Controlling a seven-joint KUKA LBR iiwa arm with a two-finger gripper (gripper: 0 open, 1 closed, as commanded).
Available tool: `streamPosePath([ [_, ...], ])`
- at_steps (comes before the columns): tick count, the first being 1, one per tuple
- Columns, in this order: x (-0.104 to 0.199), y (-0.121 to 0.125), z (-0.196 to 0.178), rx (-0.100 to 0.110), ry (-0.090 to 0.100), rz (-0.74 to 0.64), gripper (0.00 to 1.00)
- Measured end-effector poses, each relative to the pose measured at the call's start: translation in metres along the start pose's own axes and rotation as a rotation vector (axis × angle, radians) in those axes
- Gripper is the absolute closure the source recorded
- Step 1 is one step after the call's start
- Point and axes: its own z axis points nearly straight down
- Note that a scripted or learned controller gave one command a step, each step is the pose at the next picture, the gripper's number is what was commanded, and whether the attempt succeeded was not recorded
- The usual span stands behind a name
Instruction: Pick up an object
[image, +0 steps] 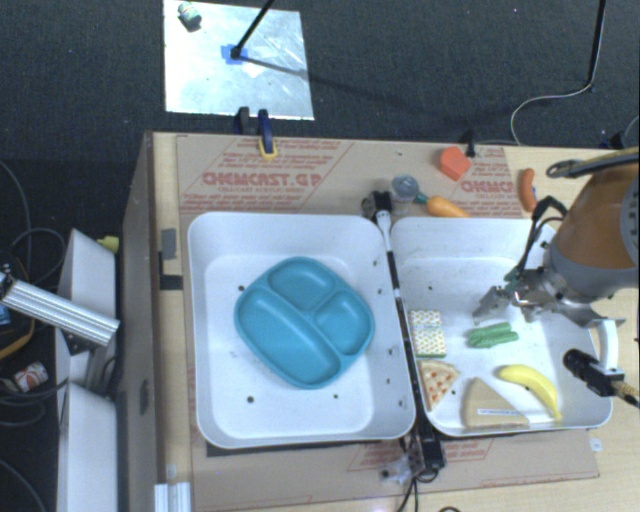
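Two white bins sit on the brown table (300, 175) over dark carpet (80, 90). Gripper (503, 300) hovers, jaws open, above the right bin (450, 250); the banana (530, 385) lies near its front-right corner.

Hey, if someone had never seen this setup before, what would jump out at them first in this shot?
Probably the blue divided plate, lying alone in the left bin. Next, the grey arm with its orange band reaching in from the right, its pincer just above a green toy in the right bin. Near that bin's front edge lie a yellow banana and a pale wedge.
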Motion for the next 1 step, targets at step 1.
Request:
streamPosePath([
  [1, 0.0257, -0.0303, 0.0329, -0.012, -0.007, 0.002, 0.0],
])
